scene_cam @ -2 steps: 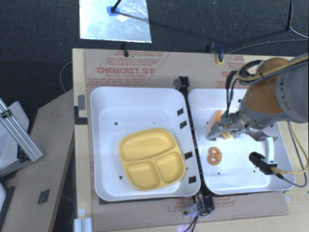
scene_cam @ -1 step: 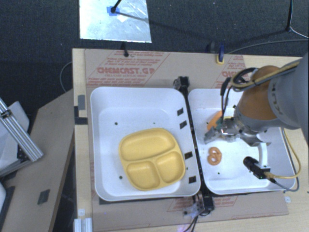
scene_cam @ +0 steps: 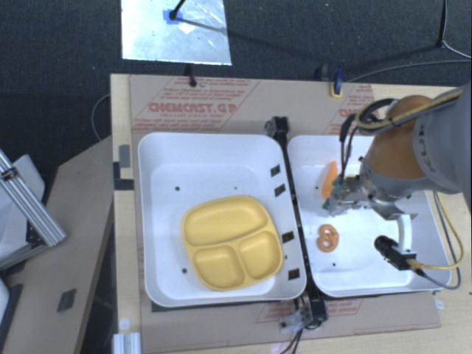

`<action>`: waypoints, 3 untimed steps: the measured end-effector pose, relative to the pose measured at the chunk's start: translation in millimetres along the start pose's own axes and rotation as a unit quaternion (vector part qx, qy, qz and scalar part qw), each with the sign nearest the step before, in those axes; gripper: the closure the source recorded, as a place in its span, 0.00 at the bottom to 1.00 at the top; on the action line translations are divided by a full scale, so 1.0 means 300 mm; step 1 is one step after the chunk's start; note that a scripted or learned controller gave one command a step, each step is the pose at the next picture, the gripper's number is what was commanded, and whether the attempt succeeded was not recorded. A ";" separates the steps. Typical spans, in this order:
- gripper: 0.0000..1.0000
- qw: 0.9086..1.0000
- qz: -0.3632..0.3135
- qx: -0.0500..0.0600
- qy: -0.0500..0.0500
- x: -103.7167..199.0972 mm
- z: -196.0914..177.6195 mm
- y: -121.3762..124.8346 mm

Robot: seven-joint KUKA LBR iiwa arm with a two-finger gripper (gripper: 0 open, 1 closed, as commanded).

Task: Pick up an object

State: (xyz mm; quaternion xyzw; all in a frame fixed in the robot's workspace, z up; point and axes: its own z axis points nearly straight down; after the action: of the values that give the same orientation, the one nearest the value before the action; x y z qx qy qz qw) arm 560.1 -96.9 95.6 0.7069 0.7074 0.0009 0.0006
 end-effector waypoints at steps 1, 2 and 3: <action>1.00 1.000 0.001 -0.001 -0.001 -0.026 -0.157 -0.009; 1.00 1.000 0.001 -0.002 -0.001 -0.056 -0.338 -0.023; 1.00 1.000 -0.002 -0.002 -0.001 -0.057 -0.463 -0.019</action>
State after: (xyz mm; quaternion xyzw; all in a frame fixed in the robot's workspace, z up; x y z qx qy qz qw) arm 554.2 -114.1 234.5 0.7058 0.7084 0.0015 0.0023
